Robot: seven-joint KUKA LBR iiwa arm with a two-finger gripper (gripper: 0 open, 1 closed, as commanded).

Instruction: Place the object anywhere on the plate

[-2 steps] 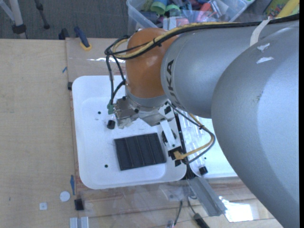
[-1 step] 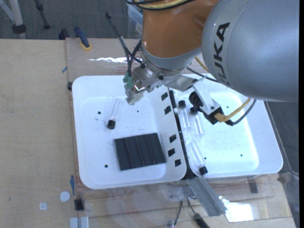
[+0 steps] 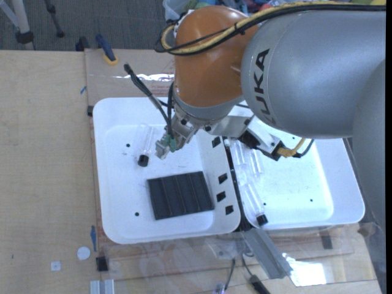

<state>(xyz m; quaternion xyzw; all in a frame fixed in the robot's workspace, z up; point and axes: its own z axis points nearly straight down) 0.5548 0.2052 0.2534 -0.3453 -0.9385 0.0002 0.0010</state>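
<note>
Fingers (image 3: 164, 148) hang over the left bin (image 3: 116, 118), and you cannot tell whether they're apart or together; a small black object (image 3: 143, 160) lies just left of and below them on the bin floor; the dark ribbed plate (image 3: 180, 195) sits below them, near.

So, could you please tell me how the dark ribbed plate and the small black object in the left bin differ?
The dark ribbed plate is a broad, flat rectangle, while the small black object is a compact little piece. The plate lies slightly askew near the front of the left bin; the object sits further back and to the left, apart from it. The plate is ridged; the object's surface is too small to judge. Both are dark and rest on the bin's white floor.
</note>
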